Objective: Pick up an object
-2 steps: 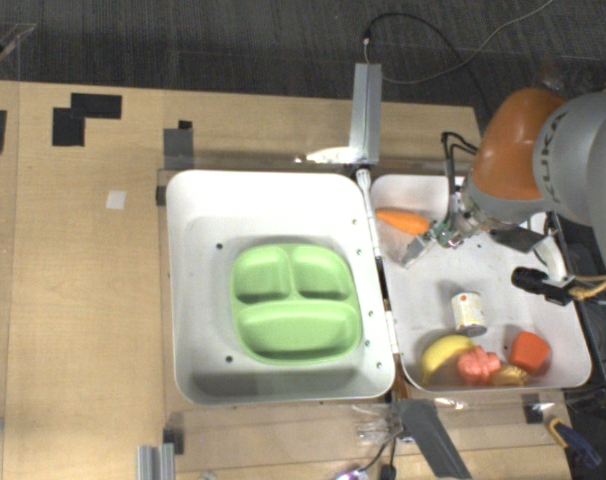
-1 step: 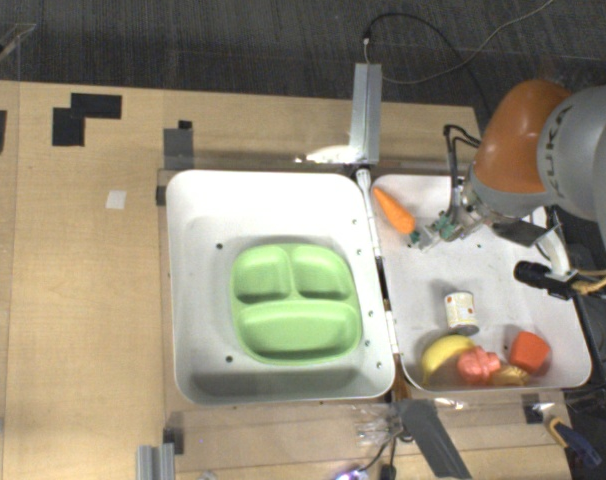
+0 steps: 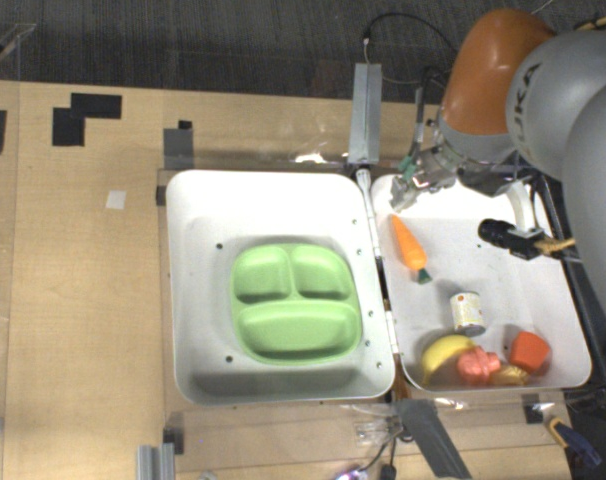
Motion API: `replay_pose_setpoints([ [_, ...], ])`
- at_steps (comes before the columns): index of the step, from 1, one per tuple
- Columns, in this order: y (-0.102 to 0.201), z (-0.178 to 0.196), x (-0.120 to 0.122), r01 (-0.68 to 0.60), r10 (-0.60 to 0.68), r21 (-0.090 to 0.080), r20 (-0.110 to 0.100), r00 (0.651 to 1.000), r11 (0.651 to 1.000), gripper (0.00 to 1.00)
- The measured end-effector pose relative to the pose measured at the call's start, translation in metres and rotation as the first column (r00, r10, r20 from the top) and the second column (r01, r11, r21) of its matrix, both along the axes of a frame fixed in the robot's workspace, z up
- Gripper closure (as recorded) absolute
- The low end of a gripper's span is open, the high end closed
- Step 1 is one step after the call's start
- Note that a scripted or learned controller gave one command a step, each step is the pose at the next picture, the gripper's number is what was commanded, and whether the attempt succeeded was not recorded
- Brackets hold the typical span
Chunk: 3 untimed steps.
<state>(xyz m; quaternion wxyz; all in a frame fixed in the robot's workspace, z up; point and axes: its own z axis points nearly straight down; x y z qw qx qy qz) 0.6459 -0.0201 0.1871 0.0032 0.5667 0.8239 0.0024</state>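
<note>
A: While the arm reaches in from the right, where does the gripper (image 3: 405, 183) sit?

B: Over the far left corner of the right bin (image 3: 513, 288), close to the rim. Open or closed: cannot tell from this angle.

A: Nearest object to it?

B: An orange carrot (image 3: 410, 247). It lies flat on the bin floor by the left wall, just nearer the camera than the gripper and apart from it. Its green end points toward the near side.

A: Rest of the right bin?

B: A small white can (image 3: 468, 312) stands upright around mid-bin. Along the near wall is a yellow banana (image 3: 445, 352), with a pink toy (image 3: 475, 366) touching its right side. An orange block (image 3: 529, 350) lies further right. A small yellowish piece (image 3: 510, 374) lies between the pink toy and the block; cannot tell what it is.

A: Left bin?

B: The left bin (image 3: 198, 268) holds a green divided tray (image 3: 295, 303). It has three compartments, two small ones on the far side and one long one on the near side. It lies flat in the middle of the bin, well apart from the gripper.
</note>
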Motion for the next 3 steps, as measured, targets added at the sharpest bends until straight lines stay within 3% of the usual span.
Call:
replay_pose_setpoints([
  [1, 0.0, 0.0, 0.0, 0.0, 0.0, 0.0, 0.0, 1.0, 1.0, 0.0],
  [2, -0.05, -0.001, -0.013, 0.139, -0.139, 0.0, -0.003, 0.99, 0.99, 0.0],
  [3, -0.069, -0.095, 0.003, -0.042, 0.042, -0.001, 0.0, 0.999, 0.999, 0.0],
])
